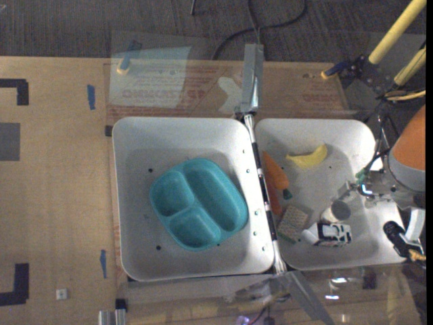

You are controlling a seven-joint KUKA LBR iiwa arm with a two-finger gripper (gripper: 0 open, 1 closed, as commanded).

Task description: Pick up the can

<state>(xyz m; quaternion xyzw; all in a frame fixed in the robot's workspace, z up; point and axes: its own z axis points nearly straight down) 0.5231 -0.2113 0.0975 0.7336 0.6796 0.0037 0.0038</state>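
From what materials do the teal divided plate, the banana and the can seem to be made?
The teal divided plate looks like moulded plastic: even colour, rounded compartments, soft sheen. The banana is probably a plastic toy, smooth and evenly yellow, though real fruit cannot be excluded. The can, lying on its side, has a black and white printed label; its pale end suggests metal, but the picture is too small to be sure.

The left bin (pixel 128 181) is taken up in the middle by a teal tray (pixel 198 202), with bare floor left along its walls. In the right bin (pixel 308 252), the left side is crowded by a carrot (pixel 275 173), a sponge (pixel 293 223) and what may be a small carton (pixel 330 233). A banana (pixel 308 157) lies near the back wall. Open floor is left between them at the centre
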